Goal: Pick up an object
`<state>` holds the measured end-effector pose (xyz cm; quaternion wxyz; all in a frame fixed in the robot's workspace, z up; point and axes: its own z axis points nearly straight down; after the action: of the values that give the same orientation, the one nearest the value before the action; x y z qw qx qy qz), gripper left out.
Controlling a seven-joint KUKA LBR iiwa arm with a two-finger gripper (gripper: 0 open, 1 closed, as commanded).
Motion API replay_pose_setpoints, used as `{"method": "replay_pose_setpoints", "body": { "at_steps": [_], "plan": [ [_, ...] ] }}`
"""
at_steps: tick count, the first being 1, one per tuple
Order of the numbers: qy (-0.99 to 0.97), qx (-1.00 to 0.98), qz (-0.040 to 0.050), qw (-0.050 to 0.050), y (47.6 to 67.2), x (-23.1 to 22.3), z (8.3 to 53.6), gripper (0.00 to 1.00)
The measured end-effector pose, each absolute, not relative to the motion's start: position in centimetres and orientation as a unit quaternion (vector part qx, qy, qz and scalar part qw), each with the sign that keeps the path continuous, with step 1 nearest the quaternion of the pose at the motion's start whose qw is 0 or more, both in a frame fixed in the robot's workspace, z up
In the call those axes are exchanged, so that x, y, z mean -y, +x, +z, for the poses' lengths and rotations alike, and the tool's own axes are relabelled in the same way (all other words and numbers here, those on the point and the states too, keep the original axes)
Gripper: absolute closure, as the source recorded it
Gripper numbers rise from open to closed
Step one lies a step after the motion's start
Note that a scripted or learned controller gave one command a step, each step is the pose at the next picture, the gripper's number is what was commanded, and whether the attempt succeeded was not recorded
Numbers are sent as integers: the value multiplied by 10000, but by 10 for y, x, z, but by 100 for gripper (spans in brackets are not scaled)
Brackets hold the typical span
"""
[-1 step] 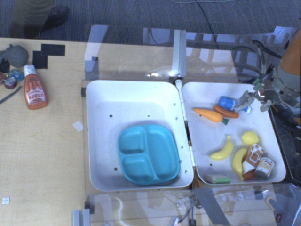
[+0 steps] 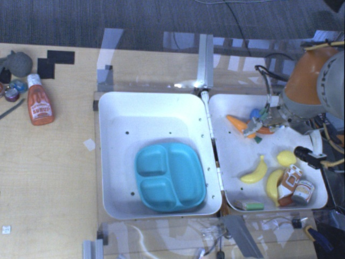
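My gripper [image 2: 257,125] reaches down into the far part of the right bin [image 2: 233,193]. Its tip sits at the right end of an orange carrot [image 2: 236,122], right next to a small blue object [image 2: 256,114]. Whether it touches the carrot is not clear. Nearer the front of this bin lie a yellow banana [image 2: 254,172], a lemon [image 2: 287,157], another yellow fruit [image 2: 273,185], a brown and white carton [image 2: 297,185] and a small green piece [image 2: 253,204].
The left bin [image 2: 116,144] holds a blue divided plate [image 2: 170,176]. A metal divider [image 2: 213,144] separates the two bins. On the bench at the far left stand a ketchup bottle [image 2: 40,106] and small items. The arm's orange band [image 2: 307,80] hangs over the right bin's far corner.
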<state>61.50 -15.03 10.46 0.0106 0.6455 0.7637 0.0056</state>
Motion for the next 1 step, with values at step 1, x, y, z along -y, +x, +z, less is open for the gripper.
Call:
{"method": "replay_pose_setpoints", "body": {
  "at_steps": [1],
  "plan": [
    [6450, -7640, 74, 142, 617, 150, 118, 100]
  ]
}}
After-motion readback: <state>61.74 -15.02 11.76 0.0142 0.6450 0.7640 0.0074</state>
